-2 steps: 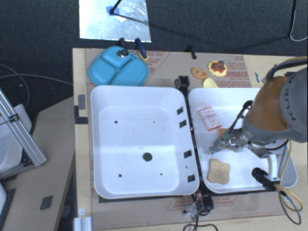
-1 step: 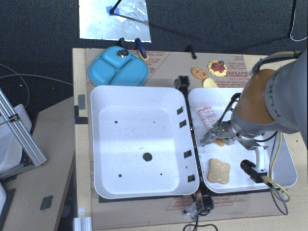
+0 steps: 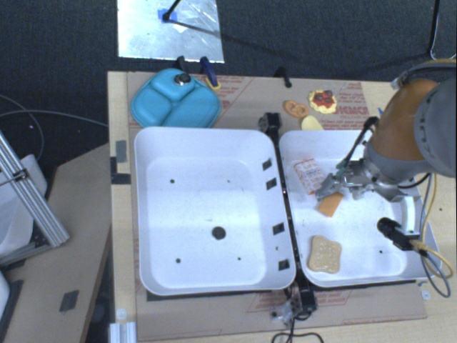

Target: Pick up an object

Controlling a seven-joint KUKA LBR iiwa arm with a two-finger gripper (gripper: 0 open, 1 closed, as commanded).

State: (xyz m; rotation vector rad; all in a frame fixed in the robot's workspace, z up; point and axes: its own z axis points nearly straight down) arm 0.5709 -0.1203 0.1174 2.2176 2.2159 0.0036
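A grey KUKA arm [image 3: 421,131] with an orange band reaches in from the right over the right-hand white bin [image 3: 371,266], its gripper [image 3: 334,189] lowered just above an orange wedge-shaped block [image 3: 330,205] near the bin's middle. The metal fingers [image 3: 330,185] point down and to the left toward the block's upper edge; whether they are apart or closed together cannot be made out at this slant, and the block is not seen between them. Just beside the gripper, toward the bin's back left, lies a small white packet with red print [image 3: 308,174]. Near the front edge of the same bin lies a tan slice of toy bread [image 3: 324,254], well apart from the gripper. The left-hand white bin [image 3: 178,277] sits alongside, the two touching along a dark divider with black clips [image 3: 280,199]. Behind the bins, on the cardboard-covered bench [image 3: 235,95], rest a blue sectioned plastic tray [image 3: 176,99], a small orange biscuit-like toy [image 3: 294,108], a round yellow toy with red and dark topping [image 3: 323,101] and a pale yellow piece [image 3: 311,123] at the right bin's back rim. A black cable [image 3: 418,245] loops off the arm at the right bin's outer edge.
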